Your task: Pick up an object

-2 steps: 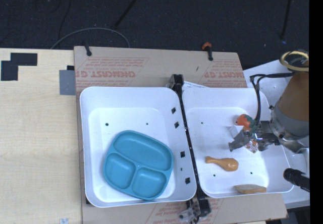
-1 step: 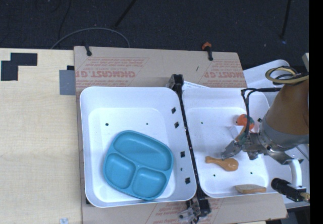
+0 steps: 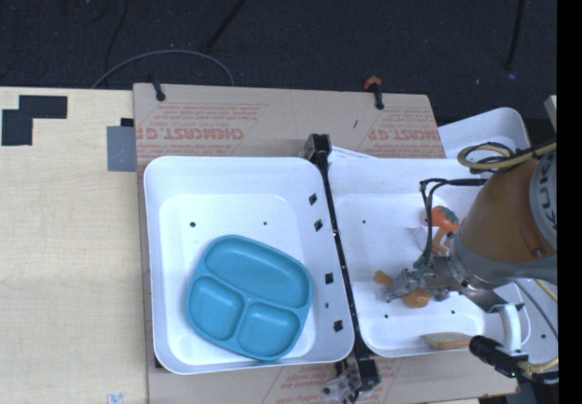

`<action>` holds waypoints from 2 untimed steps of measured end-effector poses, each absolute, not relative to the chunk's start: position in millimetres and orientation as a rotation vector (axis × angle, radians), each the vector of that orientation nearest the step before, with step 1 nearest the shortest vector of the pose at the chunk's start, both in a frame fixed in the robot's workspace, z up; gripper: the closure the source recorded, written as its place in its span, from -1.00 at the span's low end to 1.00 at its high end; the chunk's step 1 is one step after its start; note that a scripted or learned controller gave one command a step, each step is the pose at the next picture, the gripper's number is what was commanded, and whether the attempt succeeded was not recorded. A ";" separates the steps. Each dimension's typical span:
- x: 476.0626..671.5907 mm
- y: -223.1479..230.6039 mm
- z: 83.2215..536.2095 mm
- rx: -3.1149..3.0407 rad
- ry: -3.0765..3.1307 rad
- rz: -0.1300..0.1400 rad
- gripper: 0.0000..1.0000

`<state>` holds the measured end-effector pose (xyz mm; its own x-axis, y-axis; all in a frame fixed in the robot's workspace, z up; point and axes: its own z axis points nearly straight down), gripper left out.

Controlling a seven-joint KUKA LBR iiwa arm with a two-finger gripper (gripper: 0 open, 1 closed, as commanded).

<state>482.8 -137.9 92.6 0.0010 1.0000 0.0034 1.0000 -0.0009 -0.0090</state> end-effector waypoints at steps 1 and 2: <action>483.8 -139.7 105.2 -2.226 -2.208 0.004 1.00; 485.8 -129.7 155.8 -2.220 -2.224 -0.002 1.00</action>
<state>485.8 -129.7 155.8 -0.0018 1.0000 0.0005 1.0000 0.0018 0.0013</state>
